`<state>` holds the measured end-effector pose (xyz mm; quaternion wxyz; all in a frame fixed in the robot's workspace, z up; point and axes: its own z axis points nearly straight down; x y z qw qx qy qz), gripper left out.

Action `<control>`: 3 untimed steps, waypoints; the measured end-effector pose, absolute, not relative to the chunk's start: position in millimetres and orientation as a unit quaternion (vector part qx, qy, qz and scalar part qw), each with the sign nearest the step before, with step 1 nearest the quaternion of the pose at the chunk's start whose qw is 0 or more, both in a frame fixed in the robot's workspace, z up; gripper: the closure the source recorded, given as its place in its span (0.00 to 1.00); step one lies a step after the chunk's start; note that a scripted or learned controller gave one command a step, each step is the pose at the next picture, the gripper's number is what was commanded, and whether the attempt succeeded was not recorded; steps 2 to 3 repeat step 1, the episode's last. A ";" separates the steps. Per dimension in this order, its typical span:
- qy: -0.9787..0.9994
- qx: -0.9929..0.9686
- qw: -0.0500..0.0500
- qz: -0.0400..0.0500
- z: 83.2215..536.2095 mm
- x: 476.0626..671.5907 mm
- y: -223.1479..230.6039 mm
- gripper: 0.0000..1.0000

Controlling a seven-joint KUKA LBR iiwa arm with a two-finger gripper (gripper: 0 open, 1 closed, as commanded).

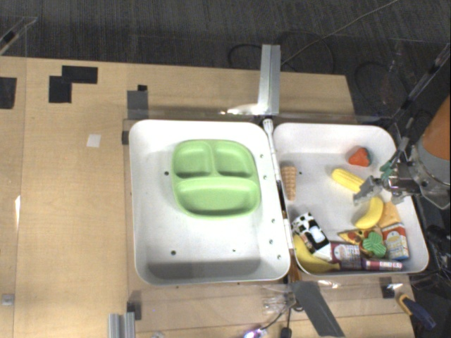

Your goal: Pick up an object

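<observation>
While the arm reaches in over the right bin point(317, 136), its gripper point(371, 189) hangs with fingers spread, holding nothing, just above a banana point(371, 214) near the bin's right side. A corn cob point(346, 179) lies just beside it. The left bin point(151, 189) holds a green tray point(213, 177).

The arm point(435, 153) is cut off by the right edge, so little more than its wrist shows. Whether the gripper point(373, 186) has anything between its fingers is too small to tell. In the right bin point(317, 136), the near banana point(310, 258) lies partly hidden under the black-and-white toy point(309, 229), and the labels on the small packages point(366, 253) are too blurred to read.
</observation>
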<state>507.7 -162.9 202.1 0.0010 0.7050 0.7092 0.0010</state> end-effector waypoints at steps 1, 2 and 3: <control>0.726 0.688 0.008 0.004 90.7 561.5 -176.7 0.00; 0.726 0.688 0.008 0.004 90.7 561.5 -176.7 0.00; 0.726 0.688 0.008 0.004 90.7 561.5 -176.7 0.00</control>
